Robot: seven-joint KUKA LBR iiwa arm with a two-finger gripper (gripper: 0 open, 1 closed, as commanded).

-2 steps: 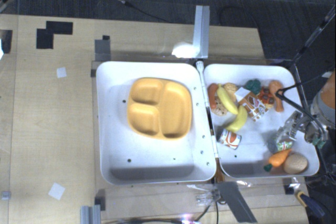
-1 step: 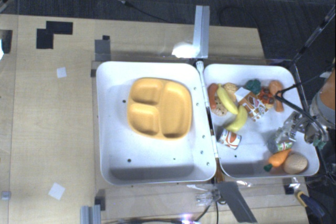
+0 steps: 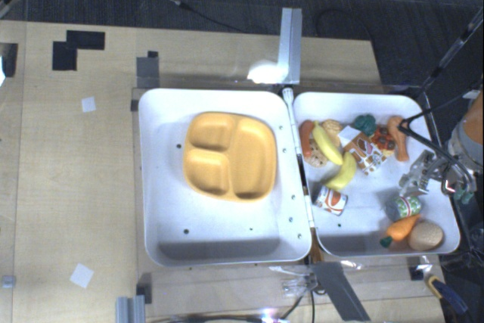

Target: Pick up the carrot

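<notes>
The carrot is orange with a green top and lies near the front right corner of the right bin. It rests between a green can and a beige potato. My gripper hangs over the bin's right side, just above and behind the can. It is a short way back from the carrot and apart from it. Nothing shows in its grasp.
The right bin also holds a banana, a sausage, a snack packet, a teal item, an orange-red item and a red-white packet. A yellow divided plate sits in the left bin.
</notes>
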